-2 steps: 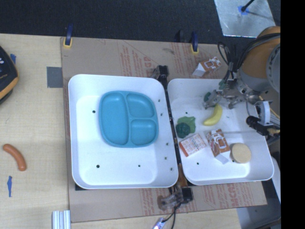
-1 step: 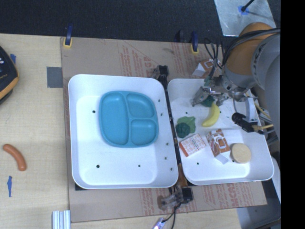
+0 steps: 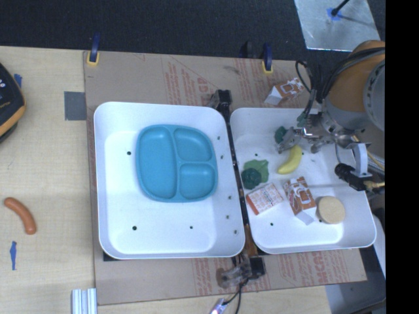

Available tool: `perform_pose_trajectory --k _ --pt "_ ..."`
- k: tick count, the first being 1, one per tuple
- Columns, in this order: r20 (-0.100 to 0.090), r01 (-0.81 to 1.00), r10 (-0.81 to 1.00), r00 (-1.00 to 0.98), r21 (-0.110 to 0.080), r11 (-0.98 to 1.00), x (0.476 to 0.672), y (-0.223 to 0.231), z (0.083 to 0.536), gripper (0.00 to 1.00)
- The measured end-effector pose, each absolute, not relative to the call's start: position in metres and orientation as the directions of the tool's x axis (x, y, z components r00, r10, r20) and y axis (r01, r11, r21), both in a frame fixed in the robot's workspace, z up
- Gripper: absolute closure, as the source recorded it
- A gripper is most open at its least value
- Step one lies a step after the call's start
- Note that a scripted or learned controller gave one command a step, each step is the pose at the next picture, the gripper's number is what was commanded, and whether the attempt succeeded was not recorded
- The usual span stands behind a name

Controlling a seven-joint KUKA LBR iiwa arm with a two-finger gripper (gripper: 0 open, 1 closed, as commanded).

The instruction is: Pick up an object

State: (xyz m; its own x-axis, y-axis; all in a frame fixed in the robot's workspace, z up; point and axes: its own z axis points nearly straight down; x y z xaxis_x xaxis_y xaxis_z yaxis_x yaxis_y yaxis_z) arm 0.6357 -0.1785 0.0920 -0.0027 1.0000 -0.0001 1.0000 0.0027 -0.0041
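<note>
The right bin holds a yellow banana, a green broccoli piece, two small red-and-white packets, a tan round cookie and a small dark green item. My gripper hangs over the bin's upper part, just above and right of the banana, beside the dark green item. Nothing shows between its fingers.
The left bin holds a blue divided plate. Another packet lies on the cardboard behind the right bin. A sausage lies on the bench at far left. A dark device sits at the left edge.
</note>
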Motion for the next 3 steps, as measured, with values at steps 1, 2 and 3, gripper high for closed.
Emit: perform_pose_trajectory --k 1,2,3 --pt "-0.001 1.0 1.0 -0.006 -0.002 0.006 0.657 -0.133 0.092 0.0" --pt "-0.001 1.0 1.0 -0.008 -0.003 0.008 0.657 -0.135 0.104 1.0" --pt "0.001 1.0 1.0 -0.005 -0.001 0.005 0.636 -0.059 0.193 1.0"
